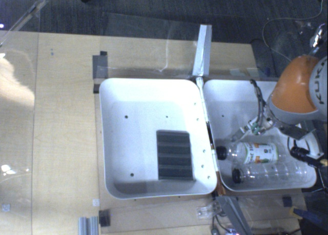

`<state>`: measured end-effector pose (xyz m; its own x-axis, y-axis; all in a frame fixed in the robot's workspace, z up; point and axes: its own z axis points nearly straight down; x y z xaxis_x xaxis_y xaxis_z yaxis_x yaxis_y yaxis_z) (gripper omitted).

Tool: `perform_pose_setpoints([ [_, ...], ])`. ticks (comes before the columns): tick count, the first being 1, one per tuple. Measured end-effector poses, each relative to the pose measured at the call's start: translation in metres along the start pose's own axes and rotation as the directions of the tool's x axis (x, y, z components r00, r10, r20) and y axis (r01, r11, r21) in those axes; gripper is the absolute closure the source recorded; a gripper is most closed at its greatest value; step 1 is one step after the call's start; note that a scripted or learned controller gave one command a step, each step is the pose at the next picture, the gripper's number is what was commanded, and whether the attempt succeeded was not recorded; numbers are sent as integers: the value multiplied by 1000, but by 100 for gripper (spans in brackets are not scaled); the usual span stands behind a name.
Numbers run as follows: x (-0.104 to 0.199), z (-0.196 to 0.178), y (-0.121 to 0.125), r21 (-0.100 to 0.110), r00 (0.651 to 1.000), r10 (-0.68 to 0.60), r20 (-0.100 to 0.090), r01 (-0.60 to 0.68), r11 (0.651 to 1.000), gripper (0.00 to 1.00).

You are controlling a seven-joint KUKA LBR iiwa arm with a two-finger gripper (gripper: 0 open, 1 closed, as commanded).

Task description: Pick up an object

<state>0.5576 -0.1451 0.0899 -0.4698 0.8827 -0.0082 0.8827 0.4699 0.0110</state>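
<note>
Gripper (254,126): in right bin (230,98), above bottles; grip state cannot tell.
Bottles (253,153): two, lying by front wall.
Left bin (138,101): black ridged block (174,154).

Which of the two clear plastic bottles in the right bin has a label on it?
The clear plastic bottle farther from the bin's near edge, wearing a white and green label. The bare clear bottle beside it has none.

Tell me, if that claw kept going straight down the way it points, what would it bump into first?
Probably the upper clear bottle with the black cap. The claw hangs just above it in the right bin, pointing down. Depth is hard to judge from this slant, so it might slip past onto the bin floor.
</note>
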Motion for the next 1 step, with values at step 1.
perform_pose_setpoints([
  [1,36,0,51,-3,1000,-20,-2,20,1000,0],
])
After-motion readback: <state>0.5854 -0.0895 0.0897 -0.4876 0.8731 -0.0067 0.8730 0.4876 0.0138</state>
